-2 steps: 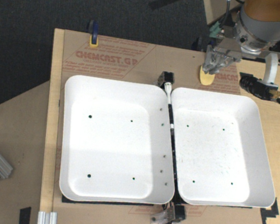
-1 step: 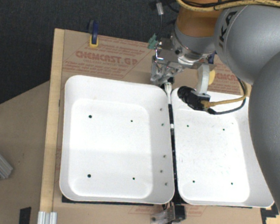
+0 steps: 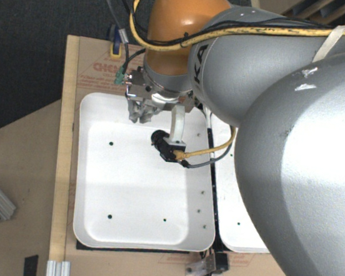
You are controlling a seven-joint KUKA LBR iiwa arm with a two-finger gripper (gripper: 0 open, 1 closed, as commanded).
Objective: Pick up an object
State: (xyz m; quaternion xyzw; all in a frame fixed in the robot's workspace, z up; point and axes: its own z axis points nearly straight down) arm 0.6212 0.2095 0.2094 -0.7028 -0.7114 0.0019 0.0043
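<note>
The grey arm [image 3: 288, 118] sweeps in from the right, its broad upper link filling the near corner of the camera view. An orange band [image 3: 186, 10] caps the wrist, with yellow and black cables looped over it. Below the band the wrist points downward and carries the gripper [image 3: 141, 112], whose short metal fingers [image 3: 136, 114] hang close together. A black fitting [image 3: 165, 146] with a yellow cable sits beside the wrist.
</note>
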